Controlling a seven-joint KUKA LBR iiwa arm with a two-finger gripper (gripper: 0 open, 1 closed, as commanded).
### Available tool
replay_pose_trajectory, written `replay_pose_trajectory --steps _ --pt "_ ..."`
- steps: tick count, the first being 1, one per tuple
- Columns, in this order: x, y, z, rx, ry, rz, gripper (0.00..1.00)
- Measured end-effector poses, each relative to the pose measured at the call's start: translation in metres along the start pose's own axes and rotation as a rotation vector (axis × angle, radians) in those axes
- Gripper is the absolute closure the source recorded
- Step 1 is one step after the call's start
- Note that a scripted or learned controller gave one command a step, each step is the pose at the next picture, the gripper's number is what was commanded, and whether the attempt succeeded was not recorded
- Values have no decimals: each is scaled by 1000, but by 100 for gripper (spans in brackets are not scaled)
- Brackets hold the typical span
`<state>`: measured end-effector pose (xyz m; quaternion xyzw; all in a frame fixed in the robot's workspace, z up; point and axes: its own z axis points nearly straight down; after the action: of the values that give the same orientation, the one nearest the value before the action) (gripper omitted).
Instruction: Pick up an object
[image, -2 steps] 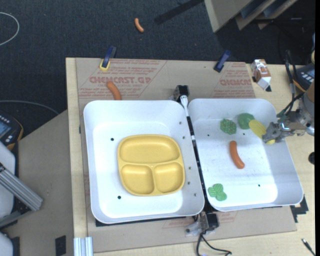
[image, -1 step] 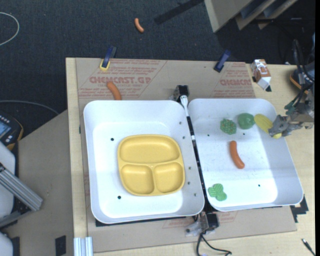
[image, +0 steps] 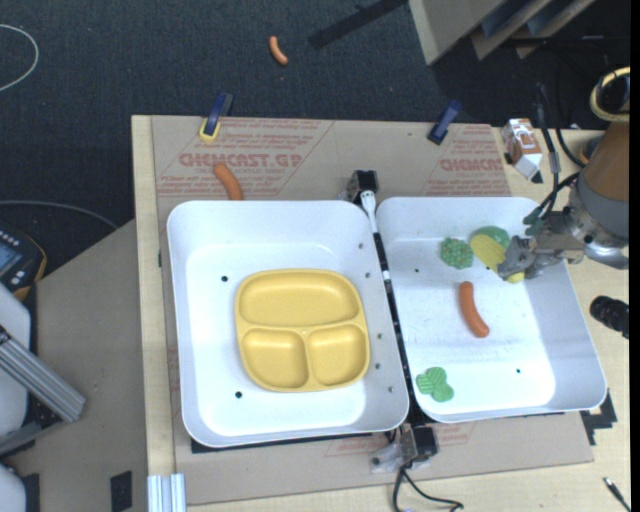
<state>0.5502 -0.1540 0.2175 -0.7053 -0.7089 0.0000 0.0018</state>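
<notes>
A: Where is the two-finger gripper (image: 517, 262) now, and how do its jaws stand?

B: It is low in the right white bin (image: 560, 330), at the right side of the flat yellow piece (image: 489, 246). Whether the jaws are apart or together, I cannot tell; the head is dark and small here. I see nothing between them.

A: So which thing is for picking?

B: I judge the yellow piece, because it is just beside the gripper. The small green broccoli-like toy (image: 457, 253) touches its left side, so a careless closing could push both together.

A: How to do the step well?

B: Come straight down over the middle of the yellow piece and close on its narrow sides, away from the green toy. The piece seems flat, so it may slip out.

A: And around?

B: An orange sausage-shaped toy (image: 473, 309) lies near, below them, and a green leafy toy (image: 434, 384) is well apart, at the front edge. The left white bin (image: 200, 330) holds a yellow divided plastic plate (image: 300, 328). These do not stand in the way.
</notes>
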Motion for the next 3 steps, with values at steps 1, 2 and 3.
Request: replay_pose_trajectory --steps 1,2,3 --pt "58 4 -5 -1 1 -2 100" --pt "114 -9 -16 -1 1 -2 100" --pt "167 -20 4 2 0 -1 100"
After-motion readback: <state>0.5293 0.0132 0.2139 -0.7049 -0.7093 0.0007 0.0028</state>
